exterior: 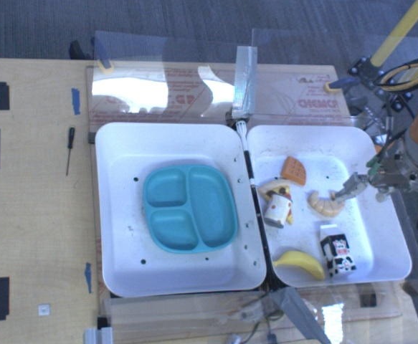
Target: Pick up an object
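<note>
Right bin — hand over croissant

A wooden bench holds 2 shallow white bins side by side. The left bin contains a teal plate divided into 3 compartments. A screwdriver lies on the bench, left of the bins.

Bright, even overhead illumination across the bench. Strong white glare on the clear panel behind the left bin, washing out the print beneath. Smaller specular patch at the bottom edge, near centre-right. Soft, short shadows under the bin contents. Moderate resolution; slight softness overall, fine detail at the right edge indistinct. Mild highlights on the bin rims.
</note>
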{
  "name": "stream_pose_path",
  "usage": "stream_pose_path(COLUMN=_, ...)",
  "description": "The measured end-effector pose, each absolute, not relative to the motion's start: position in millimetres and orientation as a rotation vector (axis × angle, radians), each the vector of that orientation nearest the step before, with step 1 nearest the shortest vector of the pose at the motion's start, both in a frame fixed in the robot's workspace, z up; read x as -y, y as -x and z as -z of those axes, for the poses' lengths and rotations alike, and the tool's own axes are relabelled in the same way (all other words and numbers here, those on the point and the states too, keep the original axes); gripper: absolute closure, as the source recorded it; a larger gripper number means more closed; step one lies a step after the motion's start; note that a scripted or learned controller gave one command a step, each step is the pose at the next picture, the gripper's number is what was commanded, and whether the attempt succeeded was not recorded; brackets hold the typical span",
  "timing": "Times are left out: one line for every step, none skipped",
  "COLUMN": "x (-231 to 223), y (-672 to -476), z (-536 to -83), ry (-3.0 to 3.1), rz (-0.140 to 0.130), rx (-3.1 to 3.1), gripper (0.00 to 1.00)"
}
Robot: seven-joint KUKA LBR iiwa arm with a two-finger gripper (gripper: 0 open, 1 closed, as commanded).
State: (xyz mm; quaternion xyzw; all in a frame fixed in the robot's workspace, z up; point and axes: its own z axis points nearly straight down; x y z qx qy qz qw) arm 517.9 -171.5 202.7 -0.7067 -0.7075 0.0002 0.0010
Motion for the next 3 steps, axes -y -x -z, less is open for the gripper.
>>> stream_pose_path(x=144.5, y=-484.7, z=-92.6, ry=2.218, rz=-0.001, rx=2.221, gripper=0.00)
stream_pose_path(x=145.7, y=-485.7, z=-103.4, ry=2.224, rz=0.002, rx=2.222, gripper=1.00)
stream_pose_path(x=63.0, y=-547.5, z=-188.0, ry=2.212, rz=0.013, rx=2.236, gripper=1.00)
